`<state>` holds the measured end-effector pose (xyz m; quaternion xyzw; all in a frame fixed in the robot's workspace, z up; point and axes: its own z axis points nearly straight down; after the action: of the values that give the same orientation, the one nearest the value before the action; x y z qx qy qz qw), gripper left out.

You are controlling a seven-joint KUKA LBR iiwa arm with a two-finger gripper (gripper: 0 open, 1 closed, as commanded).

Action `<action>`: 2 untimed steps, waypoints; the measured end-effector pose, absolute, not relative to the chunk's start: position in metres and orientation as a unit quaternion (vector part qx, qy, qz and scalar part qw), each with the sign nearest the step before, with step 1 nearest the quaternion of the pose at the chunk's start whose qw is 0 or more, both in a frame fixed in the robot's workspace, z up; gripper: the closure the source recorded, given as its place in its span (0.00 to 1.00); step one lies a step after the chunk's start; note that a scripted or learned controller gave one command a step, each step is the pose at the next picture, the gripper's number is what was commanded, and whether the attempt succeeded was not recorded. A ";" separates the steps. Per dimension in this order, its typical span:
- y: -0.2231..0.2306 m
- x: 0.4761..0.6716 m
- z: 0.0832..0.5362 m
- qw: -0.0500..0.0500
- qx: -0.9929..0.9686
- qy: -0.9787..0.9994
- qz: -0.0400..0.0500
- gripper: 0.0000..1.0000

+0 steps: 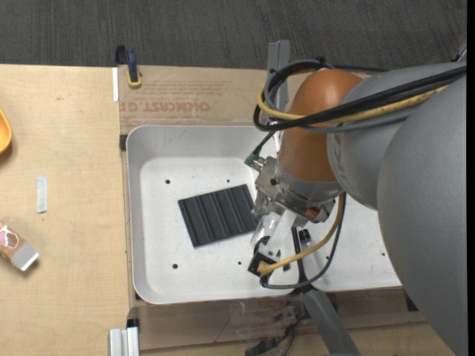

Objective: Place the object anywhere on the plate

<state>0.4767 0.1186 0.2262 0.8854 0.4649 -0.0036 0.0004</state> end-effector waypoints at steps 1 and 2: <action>0.126 0.476 0.206 0.000 0.875 0.484 -0.004 1.00; 0.087 0.477 0.217 0.000 0.862 0.508 -0.003 1.00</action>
<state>0.4771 0.0870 0.2171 0.8616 0.5076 -0.0031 -0.0004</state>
